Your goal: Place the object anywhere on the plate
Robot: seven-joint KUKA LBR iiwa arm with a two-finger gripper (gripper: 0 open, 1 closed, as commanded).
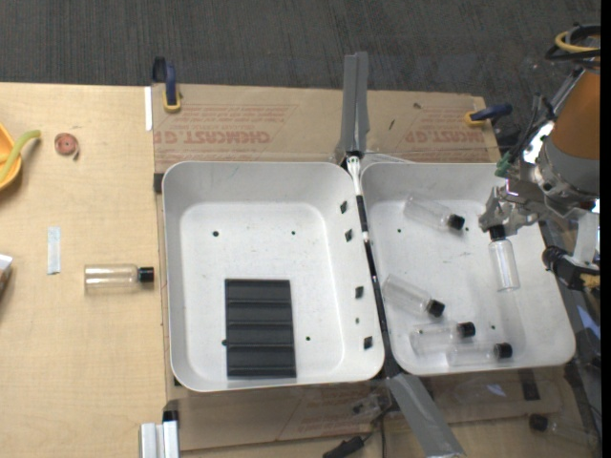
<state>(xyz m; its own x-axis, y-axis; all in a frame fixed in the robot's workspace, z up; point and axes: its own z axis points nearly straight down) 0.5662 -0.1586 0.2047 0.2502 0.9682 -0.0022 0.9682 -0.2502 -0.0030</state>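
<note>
A black ribbed plate (258,328) lies flat in the left bin (191,208), toward its front. My gripper (498,225) is over the right side of the right bin (544,346), far from the plate. It is shut on the black-capped end of a clear plastic bottle (504,263), which hangs down from the fingers and looks lifted off the bin floor.
Several other clear bottles with black caps lie in the right bin, one at the back (431,216) and others near the front (412,296). One more bottle (115,276) rests on the bench left of the bins. A raised divider (367,256) separates the bins.
</note>
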